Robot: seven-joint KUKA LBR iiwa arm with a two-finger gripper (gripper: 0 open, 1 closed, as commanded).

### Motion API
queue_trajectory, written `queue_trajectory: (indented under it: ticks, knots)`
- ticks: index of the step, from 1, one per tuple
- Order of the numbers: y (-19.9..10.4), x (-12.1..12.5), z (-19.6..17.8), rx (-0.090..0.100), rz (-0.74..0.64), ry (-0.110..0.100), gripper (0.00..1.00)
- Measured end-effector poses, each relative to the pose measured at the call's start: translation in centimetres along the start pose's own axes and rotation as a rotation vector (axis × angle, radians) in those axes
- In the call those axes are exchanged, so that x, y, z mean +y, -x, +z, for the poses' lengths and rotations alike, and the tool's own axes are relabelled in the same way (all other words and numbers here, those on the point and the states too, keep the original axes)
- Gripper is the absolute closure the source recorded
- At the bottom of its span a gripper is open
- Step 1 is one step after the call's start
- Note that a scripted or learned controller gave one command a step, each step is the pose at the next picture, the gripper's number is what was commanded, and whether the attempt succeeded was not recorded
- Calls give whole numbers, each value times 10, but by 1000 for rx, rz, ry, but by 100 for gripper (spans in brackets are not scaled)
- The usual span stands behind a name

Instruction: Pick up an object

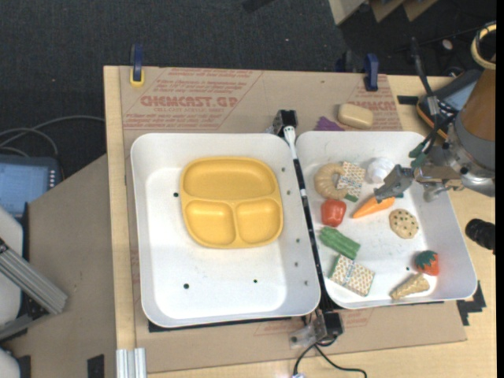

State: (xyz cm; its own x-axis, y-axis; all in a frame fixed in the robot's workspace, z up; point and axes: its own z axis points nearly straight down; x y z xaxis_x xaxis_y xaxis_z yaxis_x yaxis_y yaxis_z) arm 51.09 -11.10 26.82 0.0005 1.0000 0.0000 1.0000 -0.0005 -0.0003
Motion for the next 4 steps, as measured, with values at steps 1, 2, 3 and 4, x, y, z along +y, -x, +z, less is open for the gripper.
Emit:
queue_trajectory:
  ticks: [1,2,3,4]
  knots:
    - [-3,9,172,-2,1,6,0]
    - [-6,92,184,-1,-3,4,0]
    - [27,139,184,2,-3,-11,0]
    - [39,149,185,24,-1,-45,0]
